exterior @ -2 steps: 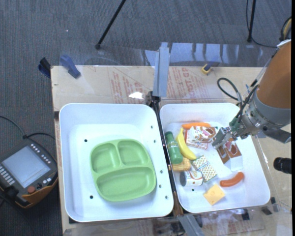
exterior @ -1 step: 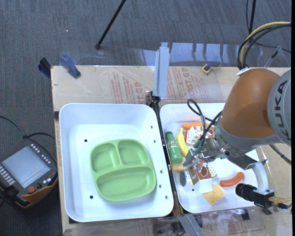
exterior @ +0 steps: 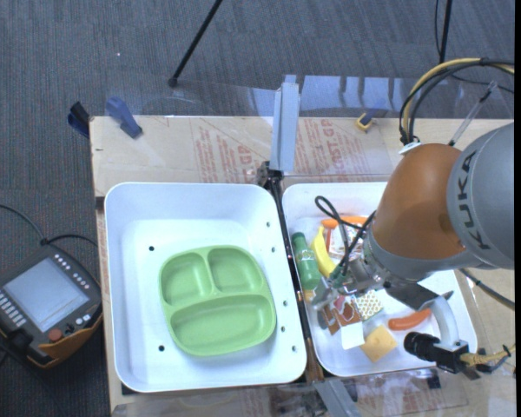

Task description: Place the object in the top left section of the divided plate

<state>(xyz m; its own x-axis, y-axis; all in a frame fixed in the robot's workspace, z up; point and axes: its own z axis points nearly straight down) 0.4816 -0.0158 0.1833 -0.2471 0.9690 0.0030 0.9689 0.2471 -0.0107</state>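
A grey KUKA arm (exterior: 434, 207) reaches down into the right bin (exterior: 308, 200), its gripper (exterior: 346, 281) low among a jumble of toy food (exterior: 347, 307) beside a green bottle-shaped item (exterior: 305, 263); how far the gripper stands open, and whether it has hold of anything, cannot be told from above. In the left bin (exterior: 130, 207) on the counter (exterior: 182, 146), the green divided plate (exterior: 217, 300) lies flat, its top left section (exterior: 186, 279) bare.
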